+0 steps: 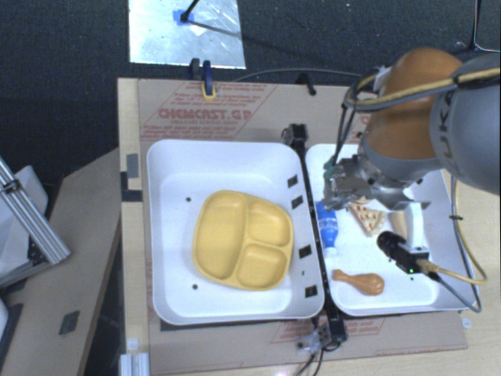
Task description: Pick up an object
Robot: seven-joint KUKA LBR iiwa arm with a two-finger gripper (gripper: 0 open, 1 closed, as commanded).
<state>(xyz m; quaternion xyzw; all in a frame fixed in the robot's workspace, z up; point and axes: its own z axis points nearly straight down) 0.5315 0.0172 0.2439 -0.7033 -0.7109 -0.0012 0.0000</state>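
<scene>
My gripper [338, 197] hangs low over the left part of the right bin [344, 298], under the grey and orange arm. Just below it lies a small blue bottle [328, 230] along the bin's left wall. A pizza slice toy [367, 217] lies right of the gripper, partly under the arm. A brown chicken drumstick toy [361, 281] rests near the bin's front. I see nothing between the fingers.
The left bin [176, 171] holds a yellow divided plate [243, 240]. A black divider with clips [307, 210] runs between the bins. A black cable connector [399, 254] and a white part [415, 227] hang off the arm over the right bin.
</scene>
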